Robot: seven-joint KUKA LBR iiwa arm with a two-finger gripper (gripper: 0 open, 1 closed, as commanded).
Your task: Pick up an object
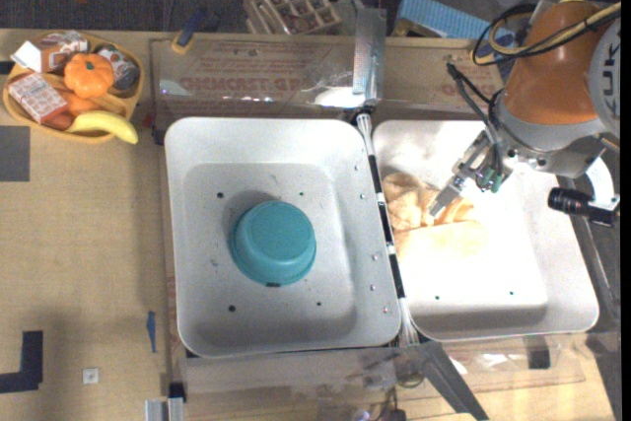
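The worktop [79, 242] is carrying two white bins. The left bin [197, 163] is holding an upturned teal bowl [275, 243] near its centre. The right bin [523, 301] is holding a pale, crumpled object [404, 202] at its 9 o'clock edge. The pincer [446, 202] is hanging just beside that object at its 3 o'clock; whether its fingers are wide or narrow cannot be told. A fruit basket [25, 104] is sitting at the worktop's 10 o'clock corner.

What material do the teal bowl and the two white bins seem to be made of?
Teal bowl: probably plastic, matte, with even colour and soft rounded edges. Left bin and right bin: likely moulded plastic, smooth and slightly glossy, with rounded corners and bright glare.
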